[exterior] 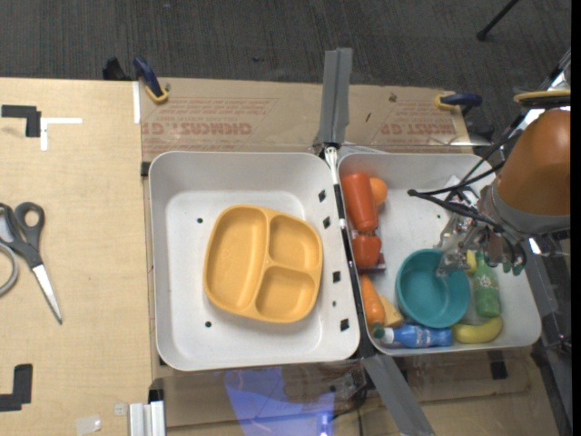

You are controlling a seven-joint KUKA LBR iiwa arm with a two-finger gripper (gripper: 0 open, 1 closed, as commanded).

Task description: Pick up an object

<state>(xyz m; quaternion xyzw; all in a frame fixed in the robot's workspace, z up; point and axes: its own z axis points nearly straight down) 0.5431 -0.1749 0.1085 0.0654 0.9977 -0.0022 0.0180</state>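
My gripper (457, 258) hangs low in the right bin (427, 163), over the right rim of a teal bowl (428, 292). Just right of the gripper lies a green bottle (487, 291), partly hidden by the wrist. A yellow banana (478, 331) and a blue-and-white bottle (416, 336) lie along the bin's near wall. An orange-red bottle (359, 200) and a red block (367, 249) lie along its left wall, with a carrot-like orange piece (370, 302) below them. The view does not show anything held.
The left bin (172, 271) holds a yellow divided plate (263, 263). A grey divider bar (336, 89) runs back between the bins. Scissors (33, 252) lie on the wooden bench at far left. Cables (454, 198) trail across the right bin toward the arm.
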